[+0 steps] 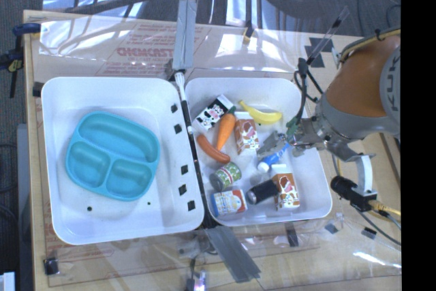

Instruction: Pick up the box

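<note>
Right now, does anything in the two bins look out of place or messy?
Nothing looks spilled or broken. The right bin is a jumble: carrot, banana and small cartons lie tilted against each other. The blue tray sits flat in the left bin.

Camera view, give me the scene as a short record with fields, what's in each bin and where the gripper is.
left bin: blue divided plate
right bin: cow-print box, carrot, banana, sausage, small red-and-white carton, green can, further small cartons and a dark bottle near the front wall
arm: reaches in from the right, orange band above grey wrist
gripper: low over the right bin's middle, beside a blue-capped item
grip state: cannot tell
box status: cow-print box lies at the bin's back left, apart from the gripper
</note>
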Controlling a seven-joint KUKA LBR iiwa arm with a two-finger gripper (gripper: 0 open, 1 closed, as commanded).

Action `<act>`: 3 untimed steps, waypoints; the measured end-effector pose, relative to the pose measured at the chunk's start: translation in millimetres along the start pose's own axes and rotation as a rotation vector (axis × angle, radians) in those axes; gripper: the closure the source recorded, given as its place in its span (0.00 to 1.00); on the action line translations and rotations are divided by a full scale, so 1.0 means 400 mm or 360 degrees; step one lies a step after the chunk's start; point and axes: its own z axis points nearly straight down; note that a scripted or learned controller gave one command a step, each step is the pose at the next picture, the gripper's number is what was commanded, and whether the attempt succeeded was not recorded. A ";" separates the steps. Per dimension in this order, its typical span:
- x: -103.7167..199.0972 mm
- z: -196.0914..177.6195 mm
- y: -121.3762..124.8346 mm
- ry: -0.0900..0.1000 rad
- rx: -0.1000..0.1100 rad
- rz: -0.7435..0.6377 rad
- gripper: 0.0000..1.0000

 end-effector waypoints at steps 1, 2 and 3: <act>0.117 0.337 0.075 -0.0001 -0.0003 0.0158 0.00; 0.173 0.336 0.222 0.0002 -0.0001 0.0150 0.00; 0.163 0.336 -0.001 0.0001 -0.0003 0.0201 0.00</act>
